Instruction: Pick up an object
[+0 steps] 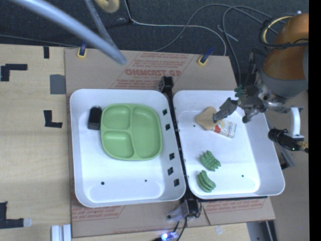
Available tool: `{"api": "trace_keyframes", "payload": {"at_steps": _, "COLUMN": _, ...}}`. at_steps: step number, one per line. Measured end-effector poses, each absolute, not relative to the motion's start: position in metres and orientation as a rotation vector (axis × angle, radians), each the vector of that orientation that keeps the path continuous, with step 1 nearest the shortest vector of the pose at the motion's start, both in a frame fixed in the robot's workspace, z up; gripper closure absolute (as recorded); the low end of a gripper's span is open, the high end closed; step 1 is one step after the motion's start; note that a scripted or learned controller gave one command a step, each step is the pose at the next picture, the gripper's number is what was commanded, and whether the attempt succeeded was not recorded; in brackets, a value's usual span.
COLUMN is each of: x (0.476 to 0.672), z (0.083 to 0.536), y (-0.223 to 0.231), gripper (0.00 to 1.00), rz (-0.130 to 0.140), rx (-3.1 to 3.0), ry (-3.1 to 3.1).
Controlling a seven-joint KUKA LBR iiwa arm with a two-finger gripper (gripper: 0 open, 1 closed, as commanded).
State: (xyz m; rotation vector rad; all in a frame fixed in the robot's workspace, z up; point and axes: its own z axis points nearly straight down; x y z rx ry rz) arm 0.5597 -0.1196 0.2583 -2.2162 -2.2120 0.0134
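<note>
My gripper [232, 117] hangs over the far right part of the right bin [261, 182], fingers spread open with nothing between them. One dark fingertip [219, 116] lies over the edge of a tan, bread-like piece [204, 118]. A small white pack with red print [226, 129] lies just in front of the gripper, touching the tan piece. Two green ridged objects sit nearer the front of the same bin, one [210, 160] above the other [205, 181].
The left bin [85, 185] holds a green divided plate [132, 132] and a small black block [94, 118] at its left. A black divider [174, 139] runs between the bins. Cables trail behind the bench, and the arm's body [286, 59] stands at the right.
</note>
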Motion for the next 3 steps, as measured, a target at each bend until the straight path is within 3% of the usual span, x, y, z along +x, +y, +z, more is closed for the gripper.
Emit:
{"api": "trace_keyframes", "payload": {"at_steps": 1, "x": 0.562, "z": 0.265, "y": -0.119, "gripper": 0.0, "rz": 0.002, "rx": -2.219, "ry": -2.222}}
{"api": "trace_keyframes", "payload": {"at_steps": 3, "x": 0.574, "z": 0.167, "y": -0.126, "gripper": 0.0, "rz": 0.006, "rx": -2.219, "ry": -2.22}}
